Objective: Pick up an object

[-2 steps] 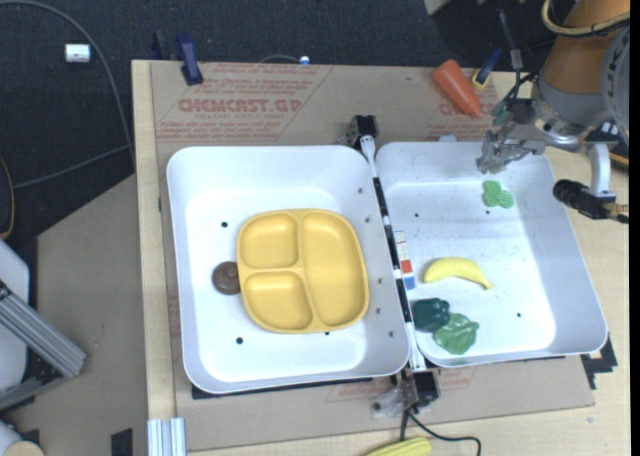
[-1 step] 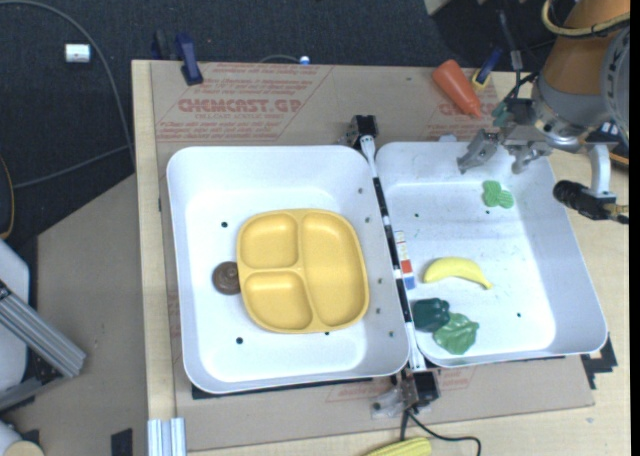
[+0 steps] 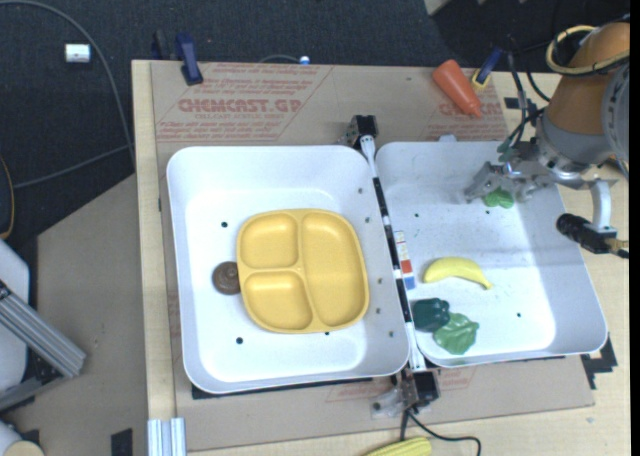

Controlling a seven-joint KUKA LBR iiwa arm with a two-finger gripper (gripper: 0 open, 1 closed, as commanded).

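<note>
My gripper (image 3: 500,186) hangs low over the far part of the right bin (image 3: 570,324), with the arm coming in from the right. Its fingers stand spread and open. A small green object (image 3: 498,199) lies on the bin floor just under and between them; I cannot see that it is gripped. Nearer the front of this bin lie a yellow banana (image 3: 457,271), a dark green object (image 3: 431,314) and a light green leafy object (image 3: 457,334), the last two touching.
The left bin (image 3: 190,244) holds a yellow divided plate (image 3: 301,270) with a brown round piece (image 3: 226,277) at its left edge. An orange carrot-like object (image 3: 458,89) lies on the bench behind the right bin. A blue clamp (image 3: 187,59) sits at the far left.
</note>
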